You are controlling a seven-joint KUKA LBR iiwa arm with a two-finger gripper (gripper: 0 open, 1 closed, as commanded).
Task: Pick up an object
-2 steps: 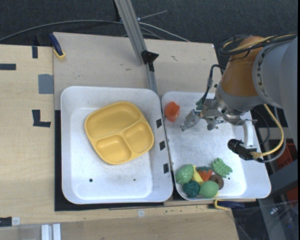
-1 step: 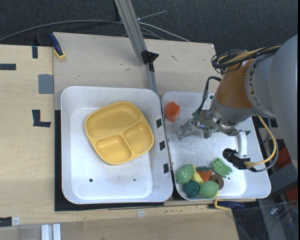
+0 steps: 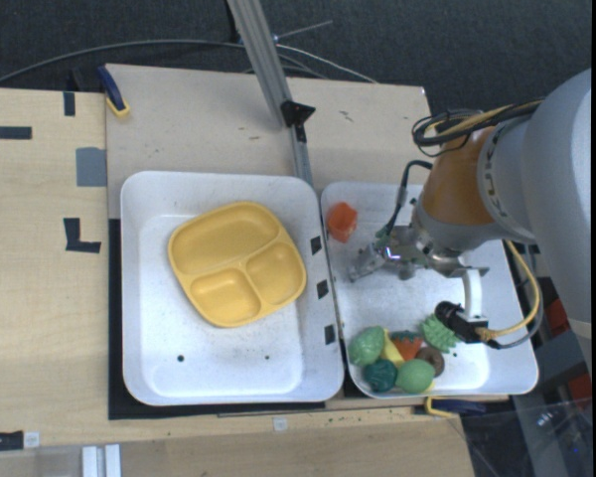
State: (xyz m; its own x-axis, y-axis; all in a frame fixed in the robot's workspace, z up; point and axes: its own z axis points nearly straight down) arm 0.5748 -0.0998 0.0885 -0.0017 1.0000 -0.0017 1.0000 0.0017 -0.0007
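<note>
1. Gripper (image 3: 366,263) hangs low inside the right bin (image 3: 507,366), fingers pointing toward the divider, with the orange block (image 3: 342,221) just up and to the side of its tips and apart from them.
2. Fingers look slightly apart with nothing between them, so the claw reads as parted and carrying nothing.
3. Judgement on the step: the orange block is the cleanest target, because it stands alone near the bin's far corner while the other pieces crowd together.
4. Doing it well likely means centring the fingers over the block and straddling its flat sides before closing, keeping off the bin wall right beside it.
5. Cluster at the near edge: a green lumpy toy (image 3: 369,345), a dark teal one (image 3: 381,374), a smooth round green one (image 3: 414,376) and an orange-red piece (image 3: 407,346), all touching; they look like moulded toy food, rounded and prone to slip.
6. Spiky green piece (image 3: 440,332) sits just beside that pile, under the arm's cable.
7. Left bin (image 3: 144,366) holds a yellow divided plate (image 3: 237,262), glossy plastic with three compartments, lying flat and tilted askew.
8. Both bins are shallow white plastic, speckled, with low rounded rims.
</note>
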